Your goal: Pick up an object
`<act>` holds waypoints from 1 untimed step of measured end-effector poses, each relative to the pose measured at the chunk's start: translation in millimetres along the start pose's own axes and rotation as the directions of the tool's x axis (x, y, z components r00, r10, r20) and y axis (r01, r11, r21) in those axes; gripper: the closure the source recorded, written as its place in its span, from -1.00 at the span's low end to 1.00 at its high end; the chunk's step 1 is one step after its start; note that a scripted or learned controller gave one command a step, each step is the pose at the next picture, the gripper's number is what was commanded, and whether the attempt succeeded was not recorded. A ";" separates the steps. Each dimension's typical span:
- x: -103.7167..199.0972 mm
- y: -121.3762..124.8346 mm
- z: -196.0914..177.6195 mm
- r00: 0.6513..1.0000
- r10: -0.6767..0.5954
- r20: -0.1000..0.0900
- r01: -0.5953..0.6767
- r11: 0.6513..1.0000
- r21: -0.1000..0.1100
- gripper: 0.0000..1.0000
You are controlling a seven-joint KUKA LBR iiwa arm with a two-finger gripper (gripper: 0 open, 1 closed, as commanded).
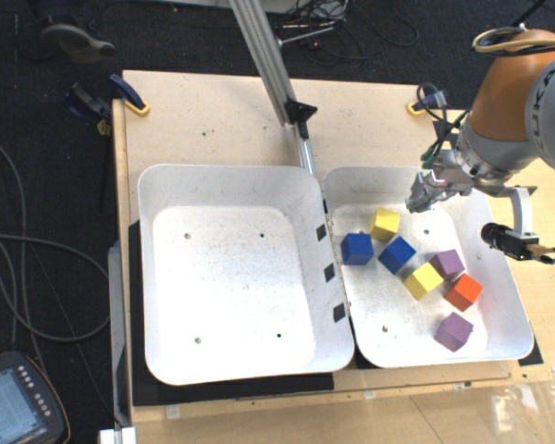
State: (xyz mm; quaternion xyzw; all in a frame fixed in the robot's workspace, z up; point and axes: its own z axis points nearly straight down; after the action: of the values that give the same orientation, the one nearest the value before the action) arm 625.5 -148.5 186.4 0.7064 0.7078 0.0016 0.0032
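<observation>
Blocks sit loose in the right bin (pixel 499 340), seven of them, all on the bin floor, none lifted. Going near to far, you see: purple block (pixel 454 330) nearest, alone toward the near right part. Then orange block (pixel 463 291), and just left of it the yellow block (pixel 424 279), with a second purple block (pixel 447 264) just beyond, touching or nearly touching both. Blue block (pixel 397 254) is just left of that yellow one, close against it. Another blue block (pixel 356 248) sits further left, near the wall between the bins. Farthest is a second yellow block (pixel 385 224), just beyond and between the two blue ones.

Gripper (pixel 422 199) hangs over the far part of the right bin, right of and a bit beyond the far yellow block, apart from every block. You can't tell whether the fingers are apart or together; they're too small and blurred. Nothing visible between them.

Arm (pixel 513 109) comes in from the right, orange band above the wrist.

Left bin (pixel 157 248) lies beside the right one, edges meeting. Wooden bench (pixel 222 118) shows beyond both bins, with a grey pole (pixel 264 44) slanting across its far side.
</observation>
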 end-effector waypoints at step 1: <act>1.4 -2.8 -44.6 1.000 -0.001 0.000 0.001 1.000 0.000 1.00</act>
State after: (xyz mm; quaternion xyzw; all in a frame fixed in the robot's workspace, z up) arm 622.3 -147.0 231.0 0.7063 0.7079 0.0017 0.0032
